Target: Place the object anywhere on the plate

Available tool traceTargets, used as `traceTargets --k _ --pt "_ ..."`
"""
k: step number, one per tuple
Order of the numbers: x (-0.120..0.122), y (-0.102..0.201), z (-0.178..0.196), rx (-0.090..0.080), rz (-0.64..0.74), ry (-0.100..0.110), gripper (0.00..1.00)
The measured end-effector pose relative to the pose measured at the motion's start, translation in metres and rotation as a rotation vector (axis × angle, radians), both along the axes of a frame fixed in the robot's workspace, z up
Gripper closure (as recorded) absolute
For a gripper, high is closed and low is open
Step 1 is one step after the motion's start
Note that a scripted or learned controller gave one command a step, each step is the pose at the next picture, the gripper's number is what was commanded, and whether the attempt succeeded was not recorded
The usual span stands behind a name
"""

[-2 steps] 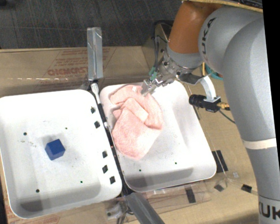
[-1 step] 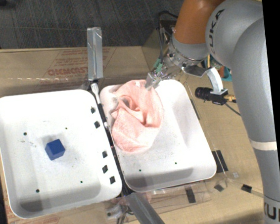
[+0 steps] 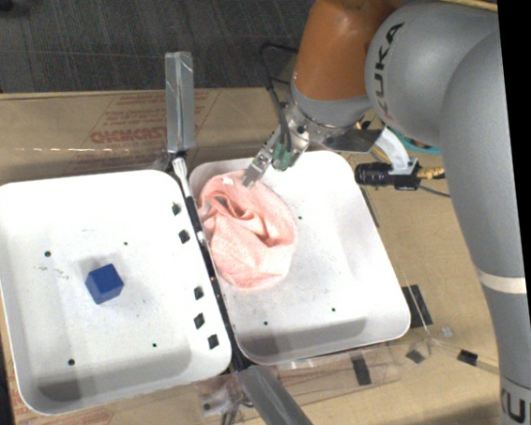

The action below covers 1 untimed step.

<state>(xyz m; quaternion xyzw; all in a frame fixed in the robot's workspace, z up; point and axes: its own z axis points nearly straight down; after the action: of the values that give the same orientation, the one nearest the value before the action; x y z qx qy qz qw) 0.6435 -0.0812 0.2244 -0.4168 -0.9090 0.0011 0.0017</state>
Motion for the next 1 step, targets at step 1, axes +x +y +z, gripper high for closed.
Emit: traceTargets --k 1 --pt "-0.0206 0.0416 0.0094 0.001 0.404 -0.001 1.00"
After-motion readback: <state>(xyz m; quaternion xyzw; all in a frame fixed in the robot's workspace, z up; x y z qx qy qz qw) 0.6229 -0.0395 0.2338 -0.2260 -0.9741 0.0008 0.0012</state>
